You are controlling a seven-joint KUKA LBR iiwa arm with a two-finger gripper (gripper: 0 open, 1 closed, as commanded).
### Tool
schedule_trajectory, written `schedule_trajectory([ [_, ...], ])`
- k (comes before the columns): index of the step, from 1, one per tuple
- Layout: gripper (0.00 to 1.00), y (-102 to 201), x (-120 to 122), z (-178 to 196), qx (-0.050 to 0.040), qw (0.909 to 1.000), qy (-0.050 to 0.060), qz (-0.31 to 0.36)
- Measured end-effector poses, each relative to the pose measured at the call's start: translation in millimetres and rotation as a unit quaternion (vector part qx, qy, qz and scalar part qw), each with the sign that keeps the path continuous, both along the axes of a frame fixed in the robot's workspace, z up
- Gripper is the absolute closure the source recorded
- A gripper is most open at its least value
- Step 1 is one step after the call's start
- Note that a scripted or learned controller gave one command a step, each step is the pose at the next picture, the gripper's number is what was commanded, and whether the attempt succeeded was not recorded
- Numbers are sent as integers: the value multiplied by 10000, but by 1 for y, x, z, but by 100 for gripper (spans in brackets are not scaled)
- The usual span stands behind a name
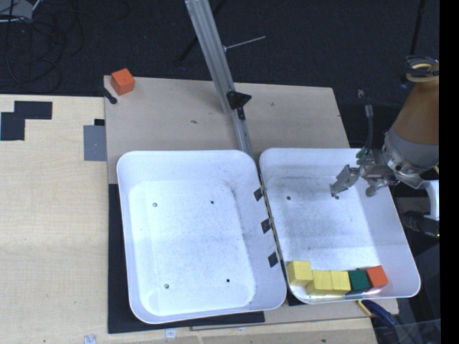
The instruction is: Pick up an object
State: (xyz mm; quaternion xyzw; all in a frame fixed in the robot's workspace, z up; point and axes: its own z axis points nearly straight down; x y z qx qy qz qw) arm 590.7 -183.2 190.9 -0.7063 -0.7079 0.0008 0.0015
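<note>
Along the near edge of the right bin (401,242) lies a row of small blocks: a yellow block (300,271), two more yellow blocks (330,282), a green block (358,280) and an orange-red block (376,276). My gripper (355,186) hangs over the bin's far right part, well behind the blocks. It is open, with nothing between its fingers. The grey wrist with its orange band (419,117) reaches in from the right.
The left bin (136,192) sits beside the right one. An orange cube (122,81) rests on the bench at the far left, outside both bins. A slanted metal rail (215,56) rises behind the bins, ending near their shared wall.
</note>
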Motion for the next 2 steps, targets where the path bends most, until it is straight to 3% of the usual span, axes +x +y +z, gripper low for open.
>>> schedule_trajectory([
  [1,0,-5,33,96,-19,10000,-58,-1],
  [2,0,41,77,213,-12,10000,-58,8],
])
